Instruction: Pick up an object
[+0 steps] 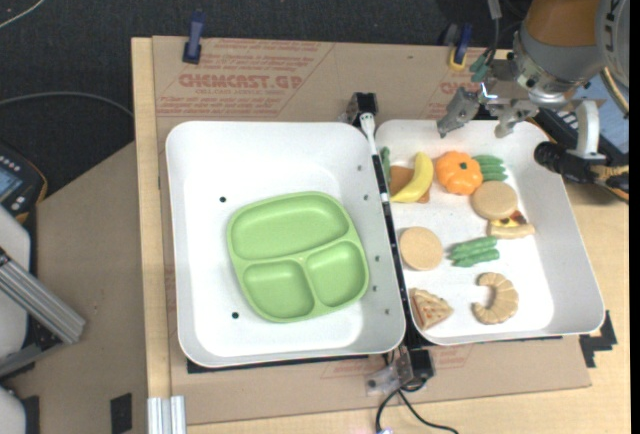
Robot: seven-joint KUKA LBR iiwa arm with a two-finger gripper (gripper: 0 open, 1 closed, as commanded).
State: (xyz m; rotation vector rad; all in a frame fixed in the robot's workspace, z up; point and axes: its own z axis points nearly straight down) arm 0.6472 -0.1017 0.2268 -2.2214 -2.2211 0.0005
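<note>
My gripper hangs open above the far edge of the right bin, its two fingers spread wide with nothing between them. Just below it in the bin lie a yellow banana, an orange pumpkin-like fruit and a green bean pod. Further toward the front are a round tan cookie, a pizza-like slice, another round cookie, a second green pod, a croissant and a wedge of pizza.
The left bin holds a green three-compartment plate. A black clamp sits at the far end of the seam between the bins. Blue clips pin the cardboard base at the back.
</note>
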